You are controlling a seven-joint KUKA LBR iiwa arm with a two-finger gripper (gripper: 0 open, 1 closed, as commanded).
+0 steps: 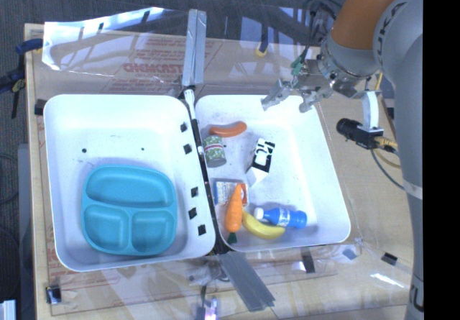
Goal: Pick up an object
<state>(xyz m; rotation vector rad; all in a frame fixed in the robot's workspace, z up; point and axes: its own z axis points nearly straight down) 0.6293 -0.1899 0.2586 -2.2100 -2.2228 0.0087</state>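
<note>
Jaws (290,97) open, holding nothing, above right bin (325,167) far edge. Carrot (234,209) looks light, hard, a bit slippery; grab fat middle, across.

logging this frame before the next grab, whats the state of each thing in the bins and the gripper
two-finger gripper: open, holding nothing, above the right bin's far edge
blue three-compartment plastic tray: flat in the left bin
orange toy sausage: lying flat
small green-labelled can: upright
black and white box: lying tilted
orange toy carrot: lying down
yellow toy banana: lying down
blue plastic bottle: on its side, against the banana
</note>
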